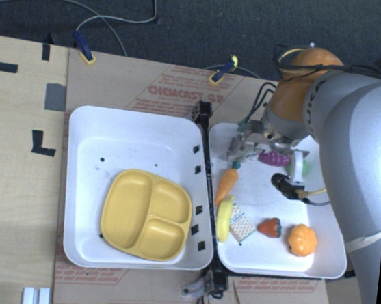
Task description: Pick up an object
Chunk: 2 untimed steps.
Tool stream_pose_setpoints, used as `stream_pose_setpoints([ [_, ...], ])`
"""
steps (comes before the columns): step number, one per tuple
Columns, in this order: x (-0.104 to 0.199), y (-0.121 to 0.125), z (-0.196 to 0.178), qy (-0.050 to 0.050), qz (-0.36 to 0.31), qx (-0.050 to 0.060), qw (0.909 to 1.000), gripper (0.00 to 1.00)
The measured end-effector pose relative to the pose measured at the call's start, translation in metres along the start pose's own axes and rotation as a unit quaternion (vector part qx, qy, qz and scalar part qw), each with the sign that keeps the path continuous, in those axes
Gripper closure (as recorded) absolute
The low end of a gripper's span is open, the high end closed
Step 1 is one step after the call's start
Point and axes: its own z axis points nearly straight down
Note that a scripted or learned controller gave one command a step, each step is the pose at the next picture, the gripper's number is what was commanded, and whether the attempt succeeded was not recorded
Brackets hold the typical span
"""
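Observation:
My gripper (238,150) hangs over the upper left part of the right bin (321,267), pointing down just above the top end of an orange carrot (226,185). A purple object (274,157) and a green-and-white object (299,167) lie right beside the wrist. Lower in the same bin are a yellow banana (223,219), a small checkered packet (241,224), a red strawberry-like piece (270,227) and an orange fruit (302,239). I see nothing lifted off the bin floor.
The left bin (86,135) holds a yellow divided plate (147,214). A black divider with clips (204,177) runs between the bins. The grey arm (358,134) covers the right bin's upper right side. Cables (289,187) trail near the wrist.

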Motion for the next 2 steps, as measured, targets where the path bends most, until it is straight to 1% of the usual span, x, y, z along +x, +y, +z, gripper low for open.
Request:
stream_pose_setpoints([
  [1, 0.0000, -0.0001, 0.0003, 0.000, 0.000, 0.000, 1.0000, 0.00],
  [2, 0.0006, -0.0003, 0.0098, -0.001, 0.001, 0.000, 1.0000, 0.00],
])
